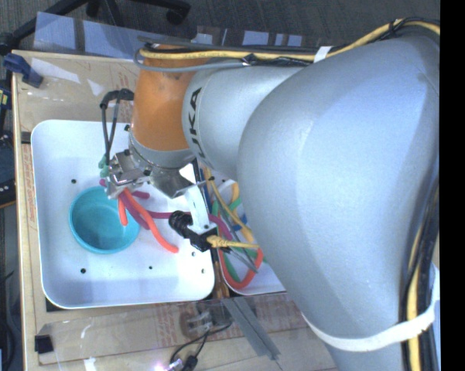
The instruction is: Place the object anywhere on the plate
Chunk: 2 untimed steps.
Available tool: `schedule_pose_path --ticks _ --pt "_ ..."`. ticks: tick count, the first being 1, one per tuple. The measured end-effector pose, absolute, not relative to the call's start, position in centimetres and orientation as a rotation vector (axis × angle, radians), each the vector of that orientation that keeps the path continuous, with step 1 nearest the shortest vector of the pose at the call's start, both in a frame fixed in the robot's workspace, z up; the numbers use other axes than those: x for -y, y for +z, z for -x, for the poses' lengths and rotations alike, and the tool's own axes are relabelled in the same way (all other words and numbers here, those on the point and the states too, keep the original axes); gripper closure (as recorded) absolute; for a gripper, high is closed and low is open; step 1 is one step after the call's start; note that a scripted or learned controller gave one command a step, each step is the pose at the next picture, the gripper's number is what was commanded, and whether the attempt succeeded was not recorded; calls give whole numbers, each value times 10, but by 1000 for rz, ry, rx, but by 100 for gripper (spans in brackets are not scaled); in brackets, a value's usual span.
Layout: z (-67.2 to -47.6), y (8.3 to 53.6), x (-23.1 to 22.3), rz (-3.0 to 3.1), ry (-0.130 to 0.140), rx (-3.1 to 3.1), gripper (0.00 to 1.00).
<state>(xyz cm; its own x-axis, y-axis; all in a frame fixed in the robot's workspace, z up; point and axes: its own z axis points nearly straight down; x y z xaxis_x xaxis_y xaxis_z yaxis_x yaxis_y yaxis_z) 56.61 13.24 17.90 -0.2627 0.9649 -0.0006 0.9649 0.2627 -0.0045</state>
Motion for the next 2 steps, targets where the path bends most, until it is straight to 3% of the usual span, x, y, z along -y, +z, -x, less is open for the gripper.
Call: schedule_pose_path --ticks 1,2 --pt "-543 172 -139 1762 10 2595 100" --pt "-543 173 -140 1761 9 2597 0"
